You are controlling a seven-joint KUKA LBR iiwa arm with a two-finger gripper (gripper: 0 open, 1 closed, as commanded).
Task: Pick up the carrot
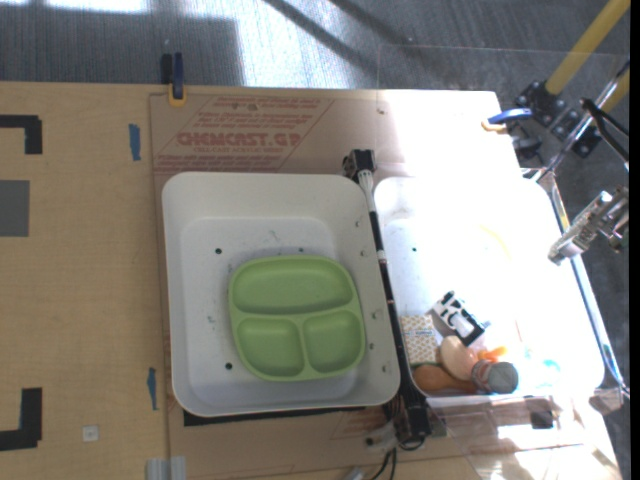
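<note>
- the metal two-finger gripper (pixel 583 230) sits at the right edge of the frame, a little above mid-height, just outside the right rim of the right bin; whether it is apart or together cannot be told from this angle, and nothing shows held in it.
- the shallow white right bin (pixel 470 198) fills the right-centre of the frame and is washed out by strong sunlight, so its upper part is hard to read.
- the small orange carrot (pixel 492 353) lies in the lower right part of that bin, in a tight cluster of items, well apart from the gripper.
- touching or just beside the carrot: a grey rounded cap-like piece (pixel 501 376) to its lower right, a peach-coloured rounded item (pixel 459 355) to its left, a brown bun-like item (pixel 436 377) at the lower left, and a black-and-white patterned block (pixel 457 317) above.
- the shallow white left bin (pixel 190 268) sits in the centre-left of the frame and holds a light green three-compartment plastic plate (pixel 296 316).
- both bins rest on a tan cardboard-covered bench (pixel 80 298).
</note>
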